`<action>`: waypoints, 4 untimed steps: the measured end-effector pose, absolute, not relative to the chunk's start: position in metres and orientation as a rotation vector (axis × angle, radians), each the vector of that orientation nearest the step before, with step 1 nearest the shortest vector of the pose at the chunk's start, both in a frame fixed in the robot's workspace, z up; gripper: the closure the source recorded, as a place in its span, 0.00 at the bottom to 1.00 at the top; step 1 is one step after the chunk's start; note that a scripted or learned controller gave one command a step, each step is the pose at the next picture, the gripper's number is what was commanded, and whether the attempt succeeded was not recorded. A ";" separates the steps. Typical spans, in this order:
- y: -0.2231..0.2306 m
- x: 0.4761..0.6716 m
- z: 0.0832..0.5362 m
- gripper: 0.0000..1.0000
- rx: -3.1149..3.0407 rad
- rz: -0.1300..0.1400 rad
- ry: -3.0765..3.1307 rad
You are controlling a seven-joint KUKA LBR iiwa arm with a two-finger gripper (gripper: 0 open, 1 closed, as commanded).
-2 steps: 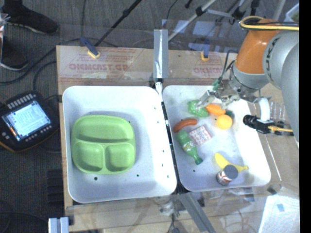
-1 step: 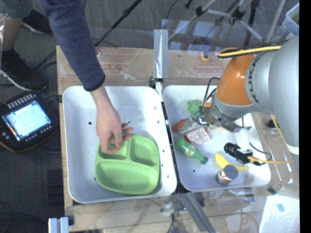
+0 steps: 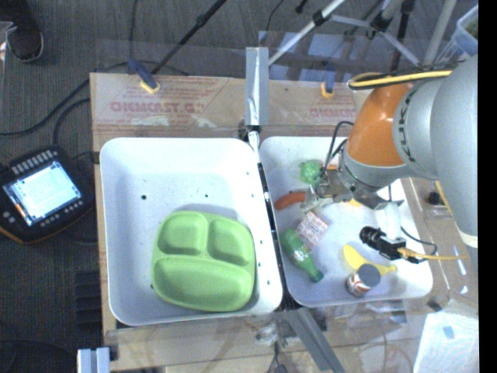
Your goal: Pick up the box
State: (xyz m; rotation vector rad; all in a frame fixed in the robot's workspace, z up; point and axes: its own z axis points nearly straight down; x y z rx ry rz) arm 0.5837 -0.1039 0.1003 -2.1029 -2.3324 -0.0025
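Gripper (image 3: 322, 195) mostly hidden under arm (image 3: 380, 142) — box (image 3: 313, 228) just beside it.

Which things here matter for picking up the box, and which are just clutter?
For the job:
box, in the right bin
gripper, close by the box

Lying about:
green bottle
orange item
small green item
yellow item
can
green divided tray, in the left bin

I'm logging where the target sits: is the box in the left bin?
No, the box lies in the right bin beside the green bottle, while the left bin holds a green divided tray.
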 end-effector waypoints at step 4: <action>-0.066 0.610 0.305 1.00 -1.943 0.003 -2.471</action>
